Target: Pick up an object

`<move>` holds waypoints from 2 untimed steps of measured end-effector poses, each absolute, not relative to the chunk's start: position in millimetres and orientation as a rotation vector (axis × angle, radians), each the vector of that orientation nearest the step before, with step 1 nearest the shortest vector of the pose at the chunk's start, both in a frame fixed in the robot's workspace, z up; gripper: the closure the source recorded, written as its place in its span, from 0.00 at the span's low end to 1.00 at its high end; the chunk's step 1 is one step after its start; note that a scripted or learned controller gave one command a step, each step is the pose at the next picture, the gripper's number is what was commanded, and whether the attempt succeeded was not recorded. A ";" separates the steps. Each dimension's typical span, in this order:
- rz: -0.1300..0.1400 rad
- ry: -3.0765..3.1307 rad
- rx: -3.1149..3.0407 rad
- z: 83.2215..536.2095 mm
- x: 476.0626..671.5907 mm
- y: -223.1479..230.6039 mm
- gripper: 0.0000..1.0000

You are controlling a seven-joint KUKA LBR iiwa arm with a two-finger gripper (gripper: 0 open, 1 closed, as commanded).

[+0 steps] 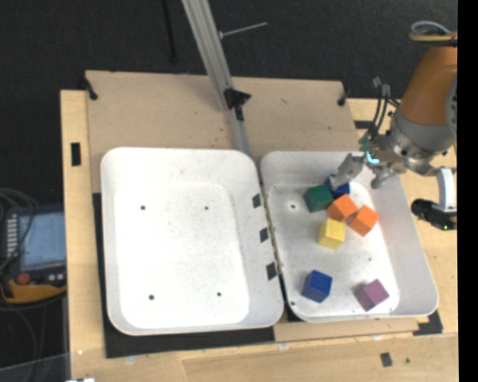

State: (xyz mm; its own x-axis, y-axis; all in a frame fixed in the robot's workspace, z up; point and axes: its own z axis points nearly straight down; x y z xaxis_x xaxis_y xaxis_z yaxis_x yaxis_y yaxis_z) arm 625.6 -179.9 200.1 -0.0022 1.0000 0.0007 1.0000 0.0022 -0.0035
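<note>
Reaching into the right bin (pixel 398 285), the end effector (pixel 352 168) hangs at the cluster of cubes near the bin's far side.
Its finger spread cannot be told, nor any cube in its hold. The dark blue cube (pixel 340 188) and green cube (pixel 317 198) crowd each other just under it, orange cubes (pixel 352 213) touching beside them; a better try, I judge, suits the lone purple cube (pixel 372 294). No writing is legible.

green cube (pixel 316 198), orange cubes (pixel 353 213), yellow cube (pixel 331 233), purple cube (pixel 372 294)
</note>
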 end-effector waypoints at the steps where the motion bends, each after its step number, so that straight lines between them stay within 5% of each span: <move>1: 0.002 -2.228 -2.218 203.1 626.5 -180.4 0.00; 2: 0.006 -2.220 -2.222 148.1 618.2 -188.1 0.00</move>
